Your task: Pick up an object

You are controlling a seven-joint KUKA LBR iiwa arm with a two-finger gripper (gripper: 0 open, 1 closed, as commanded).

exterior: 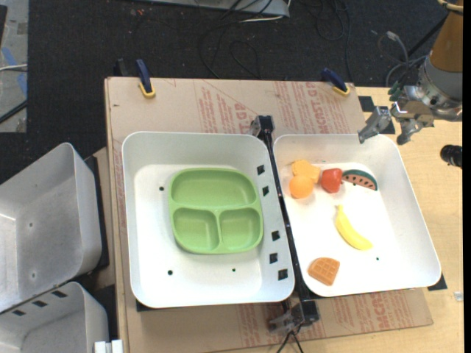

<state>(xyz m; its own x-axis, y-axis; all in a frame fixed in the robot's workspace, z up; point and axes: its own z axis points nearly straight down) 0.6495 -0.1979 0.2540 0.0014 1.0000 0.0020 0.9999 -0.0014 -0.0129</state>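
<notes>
While nothing sits between its fingers, the gripper (388,127) hangs over the upper right corner of the right bin (412,219), its two dark fingers spread apart and empty. One finger (372,126) points down-left toward the bin's top rim, the other reaches out just beside it to the right. Above them the wrist rises to the orange band (450,46) at the frame's right edge.

Inside the right bin lie the toy foods. A watermelon slice (360,179) rests nearest the gripper, close to the bin's upper middle. Just left of it sits a red tomato-like piece (331,180), and touching that group on the left are two orange round fruits (302,180), one above the other. A yellow banana (351,229) lies diagonally in the centre, well apart from the gripper. A brown waffle-like piece (324,271) sits near the bin's lower edge.

The left bin (147,271) holds a green divided plate (217,210) with three compartments. Both bins stand on a cardboard-covered bench (221,101), clamped at the top by two yellow-handled clamps (145,79).
</notes>
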